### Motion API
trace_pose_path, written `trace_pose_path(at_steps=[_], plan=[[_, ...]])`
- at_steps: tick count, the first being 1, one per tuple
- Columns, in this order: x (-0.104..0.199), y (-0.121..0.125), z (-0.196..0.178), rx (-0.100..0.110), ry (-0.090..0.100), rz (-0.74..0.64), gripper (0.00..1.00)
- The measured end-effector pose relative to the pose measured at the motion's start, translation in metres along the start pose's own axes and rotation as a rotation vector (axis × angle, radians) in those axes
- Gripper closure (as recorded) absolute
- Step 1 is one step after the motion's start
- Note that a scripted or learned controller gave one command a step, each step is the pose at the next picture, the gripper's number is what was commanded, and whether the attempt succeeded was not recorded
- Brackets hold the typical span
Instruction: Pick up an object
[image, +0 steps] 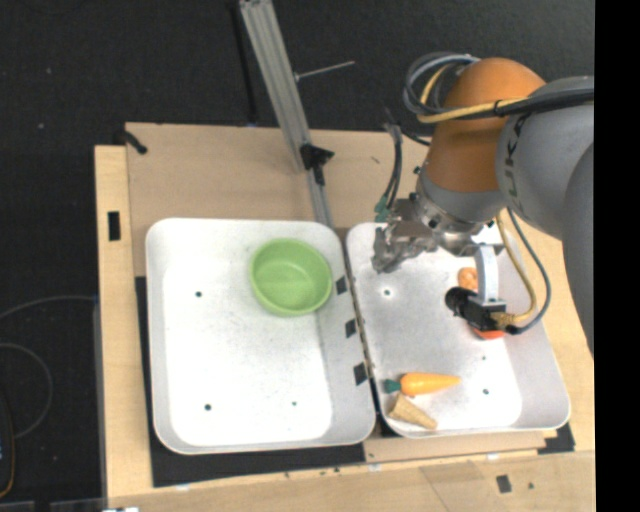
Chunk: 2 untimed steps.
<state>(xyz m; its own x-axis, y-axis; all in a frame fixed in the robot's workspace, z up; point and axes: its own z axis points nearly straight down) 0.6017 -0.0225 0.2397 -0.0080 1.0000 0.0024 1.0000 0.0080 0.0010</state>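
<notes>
A tan wooden bench fills most of the frame, set against a dark, nearly black floor along the top and left edges. Two shallow white bins sit on it side by side: the left bin holds a green bowl in its upper part, upright and open to the camera. The right bin holds an orange carrot near its lower edge, with a tan cone-shaped piece just below it, and a small orange object toward the upper right, partly hidden by cabling. The end effector hangs over the upper left corner of the right bin; nothing is visibly held, and how far it is open cannot be told. A grey metal pole slants down from the top centre.
</notes>
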Motion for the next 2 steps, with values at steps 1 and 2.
trace_pose_path(at_steps=[1, 2], plan=[[0.042, -0.021, 0.0, 0.001, -0.001, 0.002, 1.0], [0.091, -0.03, -0.01, -0.002, 0.0, 0.0, 1.0]])
